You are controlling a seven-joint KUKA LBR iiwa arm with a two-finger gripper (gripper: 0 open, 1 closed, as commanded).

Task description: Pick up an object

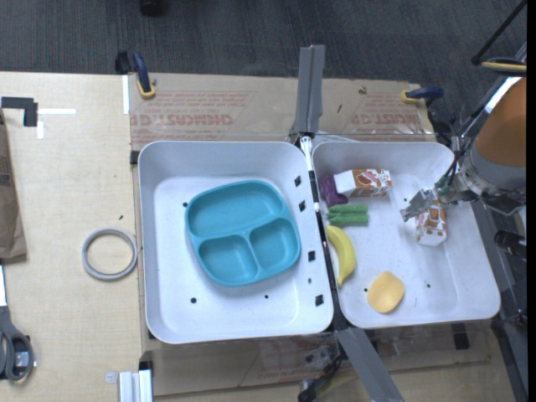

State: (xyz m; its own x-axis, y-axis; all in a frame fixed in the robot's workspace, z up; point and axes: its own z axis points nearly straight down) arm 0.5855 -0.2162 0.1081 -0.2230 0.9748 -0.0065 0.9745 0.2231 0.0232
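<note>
The arm comes in from the right side over the right bin (469, 304); its gripper (421, 205) is low near the right part of this bin, just above a small white and orange carton (432, 225); the metal fingers (412, 210) look to be touching the top of the carton, but I cannot tell if they are spread or pressed together, and I cannot tell if the carton is really between them; the carton stands a little tilted on the bin floor. In the same bin, near the back wall, lies a white and brown box (365, 182) with a purple thing (330, 193) beside it on the left; under them is a green object (349, 215); a banana (341, 254) lies along the left wall; a yellow round piece (385, 292) is near the front. The left bin (159, 249) holds a blue divided plate (242, 232). On the bench (67, 166), left of the bins, lies a grey ring (109, 253).
</note>
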